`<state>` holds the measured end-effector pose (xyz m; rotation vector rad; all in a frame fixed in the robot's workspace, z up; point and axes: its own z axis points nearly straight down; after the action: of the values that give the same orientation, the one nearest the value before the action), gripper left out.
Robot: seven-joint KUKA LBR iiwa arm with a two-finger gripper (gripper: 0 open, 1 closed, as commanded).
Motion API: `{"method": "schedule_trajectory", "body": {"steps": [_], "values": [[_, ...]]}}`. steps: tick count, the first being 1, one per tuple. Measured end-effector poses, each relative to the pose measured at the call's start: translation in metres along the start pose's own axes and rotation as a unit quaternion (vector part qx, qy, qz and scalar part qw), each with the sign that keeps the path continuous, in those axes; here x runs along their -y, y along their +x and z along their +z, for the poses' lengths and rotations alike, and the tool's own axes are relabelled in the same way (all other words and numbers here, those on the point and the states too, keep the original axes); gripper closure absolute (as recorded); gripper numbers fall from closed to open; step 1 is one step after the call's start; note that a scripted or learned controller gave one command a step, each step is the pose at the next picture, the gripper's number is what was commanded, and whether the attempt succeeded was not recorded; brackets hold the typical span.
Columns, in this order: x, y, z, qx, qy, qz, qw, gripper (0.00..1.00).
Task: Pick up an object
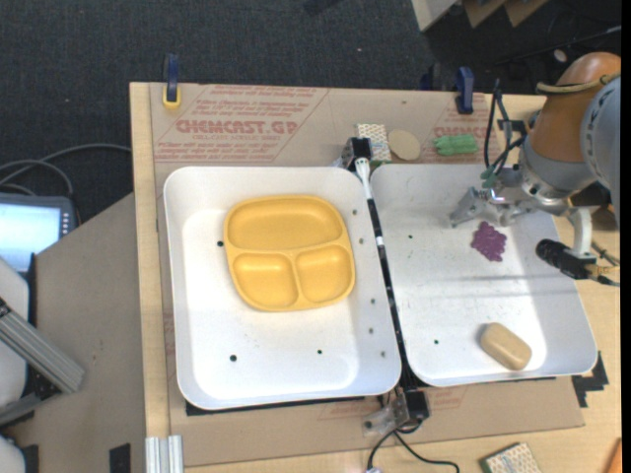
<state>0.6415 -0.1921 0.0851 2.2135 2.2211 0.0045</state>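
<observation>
In the right bin (552,363) a purple grape-like cluster (489,241) lies near the back right. A tan bread-like block (506,346) rests near the bin's front edge. My gripper (485,214) hangs at the back of this bin, just behind and above the purple cluster. It is open, with nothing between its spread fingers (461,214). A yellow divided plate (290,251) lies in the left bin (197,343), far from the gripper.
On the cardboard behind the bins lie a green piece (455,145), a tan disc (404,146) and a small checkered item (370,134). Blue clamps (173,69) (463,83) hold the board's back edge. The arm (577,126) comes in from the right.
</observation>
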Motion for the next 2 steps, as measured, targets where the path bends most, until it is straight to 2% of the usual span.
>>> {"method": "schedule_trajectory", "body": {"steps": [1, 2], "values": [[0.057, 0.012, -0.001, -0.001, 0.003, 0.002, 1.0000, 0.00], [0.054, 0.010, -0.013, 0.002, -0.001, 0.002, 1.0000, 1.00]]}}
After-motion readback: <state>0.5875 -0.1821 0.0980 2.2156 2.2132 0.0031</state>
